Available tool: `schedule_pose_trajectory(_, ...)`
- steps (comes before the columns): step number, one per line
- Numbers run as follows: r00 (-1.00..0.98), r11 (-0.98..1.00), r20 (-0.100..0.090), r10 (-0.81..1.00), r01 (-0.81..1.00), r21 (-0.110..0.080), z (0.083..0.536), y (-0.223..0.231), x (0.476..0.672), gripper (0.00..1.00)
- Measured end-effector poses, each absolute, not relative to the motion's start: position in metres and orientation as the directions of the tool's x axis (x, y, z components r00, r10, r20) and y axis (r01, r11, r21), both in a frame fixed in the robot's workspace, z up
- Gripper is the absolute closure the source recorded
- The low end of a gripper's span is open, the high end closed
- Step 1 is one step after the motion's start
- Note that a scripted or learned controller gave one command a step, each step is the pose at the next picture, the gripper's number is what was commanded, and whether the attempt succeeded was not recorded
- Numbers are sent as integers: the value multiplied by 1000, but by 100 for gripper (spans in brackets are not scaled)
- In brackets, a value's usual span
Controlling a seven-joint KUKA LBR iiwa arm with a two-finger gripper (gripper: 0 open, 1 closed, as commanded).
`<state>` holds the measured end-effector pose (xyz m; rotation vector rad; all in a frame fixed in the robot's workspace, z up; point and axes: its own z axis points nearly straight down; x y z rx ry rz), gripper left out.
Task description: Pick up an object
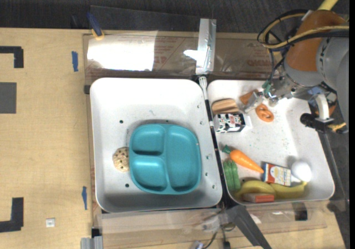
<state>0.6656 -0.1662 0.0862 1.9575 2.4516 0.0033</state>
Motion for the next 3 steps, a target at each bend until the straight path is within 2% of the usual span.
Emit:
schedule_pose_trajectory(1,-225,225,-5,974,974,5,99,-166,667,100)
schedule_pose_trajectory(2,-186,186,-4,982,982,16,199,-111,665,100)
schedule_pose_trajectory(3,-244,244,0,970,970,-1,176,-124,646,100)
